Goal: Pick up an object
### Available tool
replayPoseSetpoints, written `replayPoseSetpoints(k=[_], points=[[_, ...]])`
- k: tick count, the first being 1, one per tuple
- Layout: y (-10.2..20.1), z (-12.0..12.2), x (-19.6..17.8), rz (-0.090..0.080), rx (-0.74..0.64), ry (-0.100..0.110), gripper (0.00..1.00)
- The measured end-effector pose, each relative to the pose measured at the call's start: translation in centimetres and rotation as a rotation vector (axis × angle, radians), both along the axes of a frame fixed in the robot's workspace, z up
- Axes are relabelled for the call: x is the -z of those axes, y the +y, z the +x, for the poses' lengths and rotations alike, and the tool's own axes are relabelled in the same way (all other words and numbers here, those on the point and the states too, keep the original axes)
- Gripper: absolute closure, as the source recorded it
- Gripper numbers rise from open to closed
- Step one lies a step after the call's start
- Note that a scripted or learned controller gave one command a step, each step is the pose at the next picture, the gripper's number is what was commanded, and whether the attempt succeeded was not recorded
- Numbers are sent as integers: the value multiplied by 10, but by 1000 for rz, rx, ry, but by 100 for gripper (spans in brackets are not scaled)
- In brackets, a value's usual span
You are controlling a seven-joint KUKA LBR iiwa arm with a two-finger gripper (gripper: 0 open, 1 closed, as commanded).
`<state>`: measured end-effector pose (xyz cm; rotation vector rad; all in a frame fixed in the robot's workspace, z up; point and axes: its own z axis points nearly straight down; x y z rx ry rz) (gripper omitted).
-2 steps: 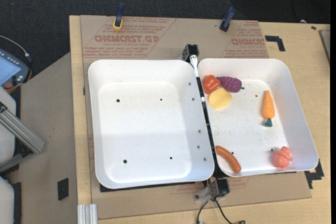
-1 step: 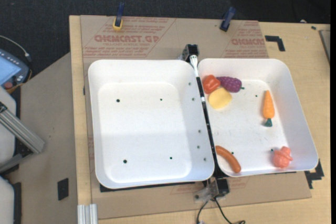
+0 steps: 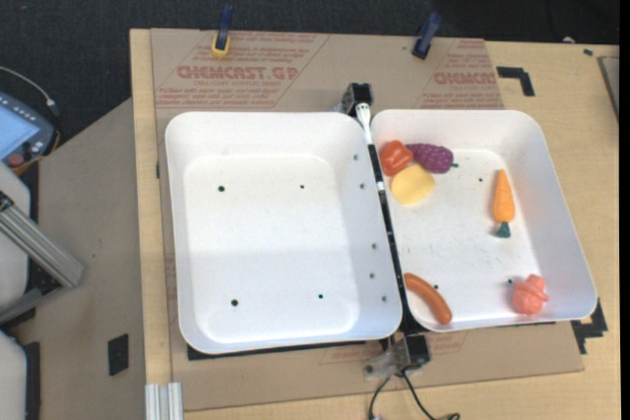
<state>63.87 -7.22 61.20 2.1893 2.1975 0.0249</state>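
Observation:
Several toy foods lie in the right bin [image 3: 551, 202]. At its far left corner a red pepper [image 3: 395, 156], a purple grape bunch [image 3: 431, 155] and a yellow lemon-like piece [image 3: 412, 185] sit close together. An orange carrot [image 3: 503, 199] lies toward the right side. A sausage [image 3: 428, 298] rests at the near left corner, and a pink-red piece [image 3: 530, 295] sits at the near right corner.
The left bin [image 3: 197, 211] stands beside the right one on a cardboard sheet [image 3: 266, 64]. Two clamps [image 3: 223, 34] [image 3: 427, 35] grip the sheet's far edge. A cable runs from a fitting [image 3: 406, 354] at the near edge between the bins.

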Motion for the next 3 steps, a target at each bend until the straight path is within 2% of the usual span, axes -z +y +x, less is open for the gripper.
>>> replayPoseSetpoints(k=[1,2,3], points=[[0,0,0,0,0,1,0],[0,0,-11,-2,0,-5,100],[0,0,-11,-2,0,-4,0]])
